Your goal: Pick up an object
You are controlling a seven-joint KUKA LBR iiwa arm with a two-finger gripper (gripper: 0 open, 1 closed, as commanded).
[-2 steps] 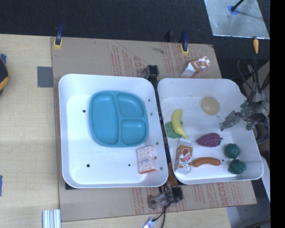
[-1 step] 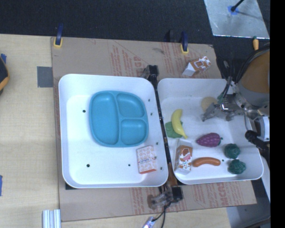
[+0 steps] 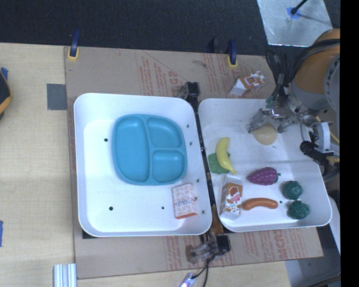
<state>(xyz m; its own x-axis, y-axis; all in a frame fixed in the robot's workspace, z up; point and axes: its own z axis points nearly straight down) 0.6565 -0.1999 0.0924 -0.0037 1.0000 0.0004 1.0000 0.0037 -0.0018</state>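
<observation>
The gripper [image 3: 269, 122] is reaching into the right bin [image 3: 245, 109] from the table's right edge, its fingers spread apart and pointing down over a pale, rounded, potato-like object [image 3: 265, 136] that is lying near the bin's far right corner. The fingers are sitting just above and around the top of that object; whether they are touching it cannot be told, and nothing is being held between them. The grey arm [image 3: 314, 79] with its orange band is hanging over the far right part of the table.

In the same bin, a yellow banana [image 3: 223, 153] is resting on a green leafy piece [image 3: 215, 163] near the left wall. A purple bunch of grapes [image 3: 262, 175] is lying towards the middle, with an orange-red sausage [image 3: 259, 204] nearer the front wall and a small brown and white carton [image 3: 231, 197] just beside the sausage's left end. Two dark green broccoli-like pieces [image 3: 292, 190] are sitting near the front right corner, one behind the other.

The left bin [image 3: 93, 160] is carrying a blue divided plate [image 3: 149, 148] in its middle, and a small white and red box [image 3: 184, 200] is lying near its front right corner. Another small carton [image 3: 248, 84] is lying on the cardboard sheet [image 3: 137, 70] behind the right bin.
</observation>
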